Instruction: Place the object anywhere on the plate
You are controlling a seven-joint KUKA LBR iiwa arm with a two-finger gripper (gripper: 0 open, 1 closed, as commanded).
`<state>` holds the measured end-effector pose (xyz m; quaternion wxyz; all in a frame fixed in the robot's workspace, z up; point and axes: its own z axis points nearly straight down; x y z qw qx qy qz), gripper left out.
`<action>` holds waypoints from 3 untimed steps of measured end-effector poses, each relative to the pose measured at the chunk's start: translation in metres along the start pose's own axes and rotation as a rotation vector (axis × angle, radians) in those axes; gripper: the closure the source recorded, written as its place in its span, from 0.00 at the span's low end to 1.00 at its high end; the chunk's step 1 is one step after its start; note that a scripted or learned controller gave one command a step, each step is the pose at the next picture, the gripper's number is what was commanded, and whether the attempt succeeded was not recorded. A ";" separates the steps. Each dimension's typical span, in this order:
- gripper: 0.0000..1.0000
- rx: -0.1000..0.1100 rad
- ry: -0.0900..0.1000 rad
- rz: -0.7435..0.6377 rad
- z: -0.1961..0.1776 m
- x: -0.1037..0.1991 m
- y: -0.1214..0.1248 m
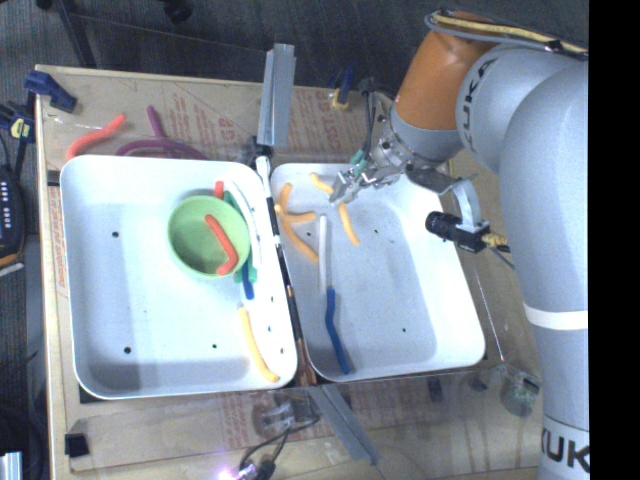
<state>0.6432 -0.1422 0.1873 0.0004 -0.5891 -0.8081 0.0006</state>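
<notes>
Tool point(347, 187) over right bin's point(440, 313) far end.
Its finger spread is unclear; green plate point(195, 238) in left bin point(100, 298) carries a red stick point(222, 236).

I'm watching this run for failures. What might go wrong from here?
The gripper hangs over thin orange sticks lying close together in the right bin; it may catch two or none. The green plate already carries a red stick, so a dropped piece could roll off.
</notes>
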 end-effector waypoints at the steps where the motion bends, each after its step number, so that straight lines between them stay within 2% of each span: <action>1: 1.00 0.002 0.001 -0.133 -0.004 0.065 -0.015; 2: 1.00 -0.002 -0.001 -0.362 -0.005 0.112 0.012; 3: 0.00 -0.001 -0.001 -0.361 -0.005 0.111 0.012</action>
